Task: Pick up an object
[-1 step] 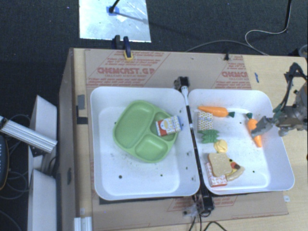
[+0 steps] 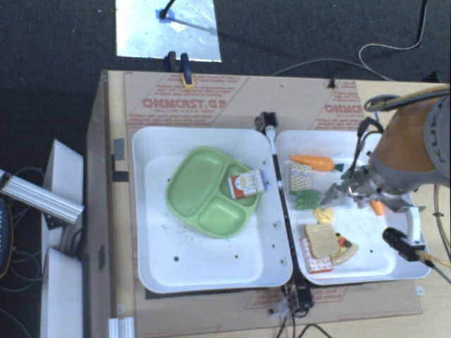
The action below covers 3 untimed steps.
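My gripper is down in the right bin, fingers spread apart with nothing between them; the toy carrot lies just above it, sandwich below; green plate sits in the left bin.

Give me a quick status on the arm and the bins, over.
Gripper low in right bin, nothing seen between fingers. Carrot, green toy, sandwich close around it. Green plate in left bin.
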### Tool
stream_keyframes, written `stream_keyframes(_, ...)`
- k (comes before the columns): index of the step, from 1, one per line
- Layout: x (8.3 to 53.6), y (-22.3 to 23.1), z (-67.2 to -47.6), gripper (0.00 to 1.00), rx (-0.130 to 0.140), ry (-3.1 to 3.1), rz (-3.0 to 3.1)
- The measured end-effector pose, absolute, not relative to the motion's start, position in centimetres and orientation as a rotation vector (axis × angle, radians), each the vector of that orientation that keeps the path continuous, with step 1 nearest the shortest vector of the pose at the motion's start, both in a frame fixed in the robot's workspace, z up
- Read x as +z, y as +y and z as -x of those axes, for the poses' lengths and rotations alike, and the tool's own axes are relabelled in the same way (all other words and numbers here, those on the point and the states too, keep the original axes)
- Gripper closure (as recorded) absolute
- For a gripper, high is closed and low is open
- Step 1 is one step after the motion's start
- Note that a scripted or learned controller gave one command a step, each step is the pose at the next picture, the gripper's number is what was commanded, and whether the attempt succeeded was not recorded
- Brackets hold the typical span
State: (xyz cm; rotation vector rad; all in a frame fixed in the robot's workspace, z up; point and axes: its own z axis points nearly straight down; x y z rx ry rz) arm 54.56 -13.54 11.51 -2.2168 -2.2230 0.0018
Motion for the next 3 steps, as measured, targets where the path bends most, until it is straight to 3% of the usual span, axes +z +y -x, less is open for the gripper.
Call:
stream_keyframes(1,8.4,-8.4,-59.2,0.00,-0.003,-2.227,2.217)
stream_keyframes(2,8.4,-9.7,-66.6,0.00,0.018,-2.222,2.211)
stream_keyframes(3,9.5,-9.6,-66.8,1.00,0.010,-2.227,2.211)
